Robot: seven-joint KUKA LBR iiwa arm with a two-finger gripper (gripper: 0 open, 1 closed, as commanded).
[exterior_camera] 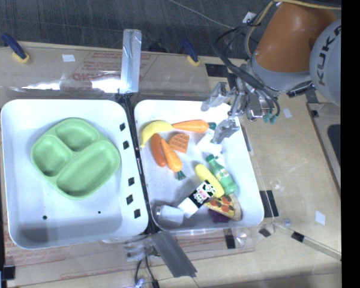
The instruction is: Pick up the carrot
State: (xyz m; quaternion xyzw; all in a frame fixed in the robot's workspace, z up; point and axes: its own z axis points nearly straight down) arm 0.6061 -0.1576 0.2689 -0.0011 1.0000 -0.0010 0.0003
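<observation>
The gripper (223,111) hangs over the upper right part of the right bin (252,179), below the arm's orange band (291,38). Its two metal fingers stand apart, one near the bin's top rim and the other lower, just beside the green end of a carrot. Nothing sits between the fingers, and no toy is lifted.

There are several carrots in this bin. One carrot (191,125) lies flat near the top, pointing left, its leafy end toward the gripper's lower finger (224,131); whether they touch is hard to tell. Two more carrots (166,152) lie side by side below a yellow banana (152,129), slanting down to the right, next to a small waffle (179,143).

Lower in the bin lie a green bottle (219,173), a slice of pizza (225,207), a black and white carton (201,195) and a grey cup (168,213).

The left bin (18,179) holds a green divided plate (76,156), well apart from the gripper.
</observation>
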